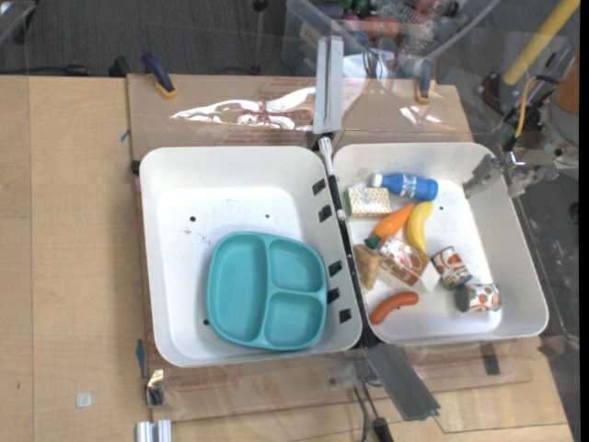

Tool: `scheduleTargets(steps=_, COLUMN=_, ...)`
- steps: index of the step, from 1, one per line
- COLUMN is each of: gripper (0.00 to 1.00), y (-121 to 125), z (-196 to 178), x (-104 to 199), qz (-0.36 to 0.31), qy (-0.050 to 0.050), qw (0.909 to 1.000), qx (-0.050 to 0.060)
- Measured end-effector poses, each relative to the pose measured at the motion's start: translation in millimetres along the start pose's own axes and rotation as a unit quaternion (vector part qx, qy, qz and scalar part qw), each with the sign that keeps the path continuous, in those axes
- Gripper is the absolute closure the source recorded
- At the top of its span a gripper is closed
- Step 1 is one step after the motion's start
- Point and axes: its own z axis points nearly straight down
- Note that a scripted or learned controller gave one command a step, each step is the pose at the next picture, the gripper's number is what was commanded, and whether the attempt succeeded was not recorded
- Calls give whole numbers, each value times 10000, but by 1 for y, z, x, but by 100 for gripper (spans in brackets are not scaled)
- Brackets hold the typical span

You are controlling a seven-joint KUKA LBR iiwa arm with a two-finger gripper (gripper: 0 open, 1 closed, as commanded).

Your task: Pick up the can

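Camera view puts the gripper [480,179] at the 2 o'clock rim of the right bin [526,274]; I cannot tell whether it is released or clenched, and I see nothing held in it. The can [451,267], red and white, lies on its side at roughly 6 o'clock from the gripper, well apart from it. A similar red-and-white container [480,297] lies just beside the can at 4 o'clock. The banana [419,226] lies at the can's 11 o'clock.

The single camera looks down at a slant from above the bench, far enough to take in both white bins [158,247].
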Motion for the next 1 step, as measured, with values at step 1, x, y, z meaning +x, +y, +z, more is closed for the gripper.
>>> scheduleTargets(steps=1, gripper=0, y=-43, z=107, x=39, qz=-219, qy=-5, qw=9998, qx=-4)
